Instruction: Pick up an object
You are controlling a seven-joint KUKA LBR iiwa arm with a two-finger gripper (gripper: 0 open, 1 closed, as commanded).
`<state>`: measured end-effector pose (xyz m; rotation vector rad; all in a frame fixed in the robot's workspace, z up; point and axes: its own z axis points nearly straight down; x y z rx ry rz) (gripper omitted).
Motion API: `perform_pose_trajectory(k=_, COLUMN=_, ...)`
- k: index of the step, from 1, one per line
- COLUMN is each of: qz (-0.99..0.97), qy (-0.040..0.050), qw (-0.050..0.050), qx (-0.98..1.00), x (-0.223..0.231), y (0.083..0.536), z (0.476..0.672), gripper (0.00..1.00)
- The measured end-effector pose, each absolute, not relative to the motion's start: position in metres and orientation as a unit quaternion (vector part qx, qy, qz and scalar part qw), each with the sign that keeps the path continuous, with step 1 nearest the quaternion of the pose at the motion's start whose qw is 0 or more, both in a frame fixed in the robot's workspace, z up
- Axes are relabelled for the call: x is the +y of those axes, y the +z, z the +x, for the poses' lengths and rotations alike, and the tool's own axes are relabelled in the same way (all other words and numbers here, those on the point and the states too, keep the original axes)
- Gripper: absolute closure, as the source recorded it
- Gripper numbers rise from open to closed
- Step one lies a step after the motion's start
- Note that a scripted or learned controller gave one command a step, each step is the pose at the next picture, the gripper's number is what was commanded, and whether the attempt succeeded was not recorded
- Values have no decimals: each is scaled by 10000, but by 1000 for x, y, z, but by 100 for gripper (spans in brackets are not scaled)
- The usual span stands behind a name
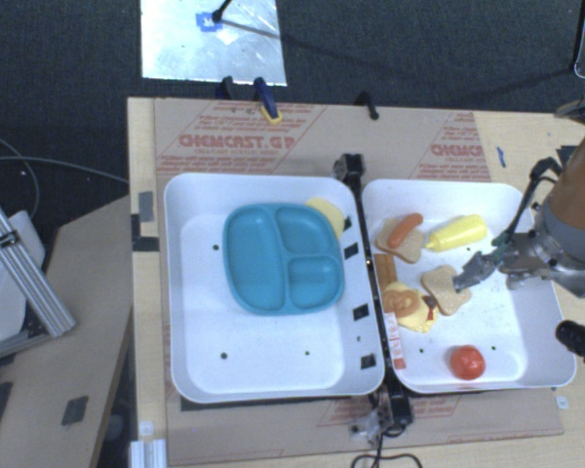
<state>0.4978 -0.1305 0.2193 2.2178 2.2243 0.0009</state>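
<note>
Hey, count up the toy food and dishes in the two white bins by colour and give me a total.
Blue: 1, the divided plate
Yellow: 2, the squeeze bottle and a round piece behind the plate
Red: 1, the tomato
Orange-red: 1, the sausage
Tan: 2, bread slices
Mixed orange and yellow: 1, a piece by the divider
Total: 8

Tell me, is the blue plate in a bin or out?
In. The blue plate lies flat inside the left bin, white floor showing all round it.
</note>
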Motion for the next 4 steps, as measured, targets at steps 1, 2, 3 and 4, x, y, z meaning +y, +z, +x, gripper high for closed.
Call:
perform_pose_trajectory(k=1, qz=7033, qy=6, qw=-20, qx=7109, x=-56, y=187, z=487, gripper=0)
perform_pose_trajectory(k=2, qz=7038, qy=16, qw=5, qx=7103, x=-15, y=184, z=512, gripper=0)
perform_pose_trajectory(k=3, qz=7057, qy=16, qw=8, qx=7085, x=-18, y=195, z=512, gripper=100)
perform_pose_trajectory(k=4, qz=7032, qy=57, qw=30, qx=7110, x=30, y=305, z=489, gripper=100)
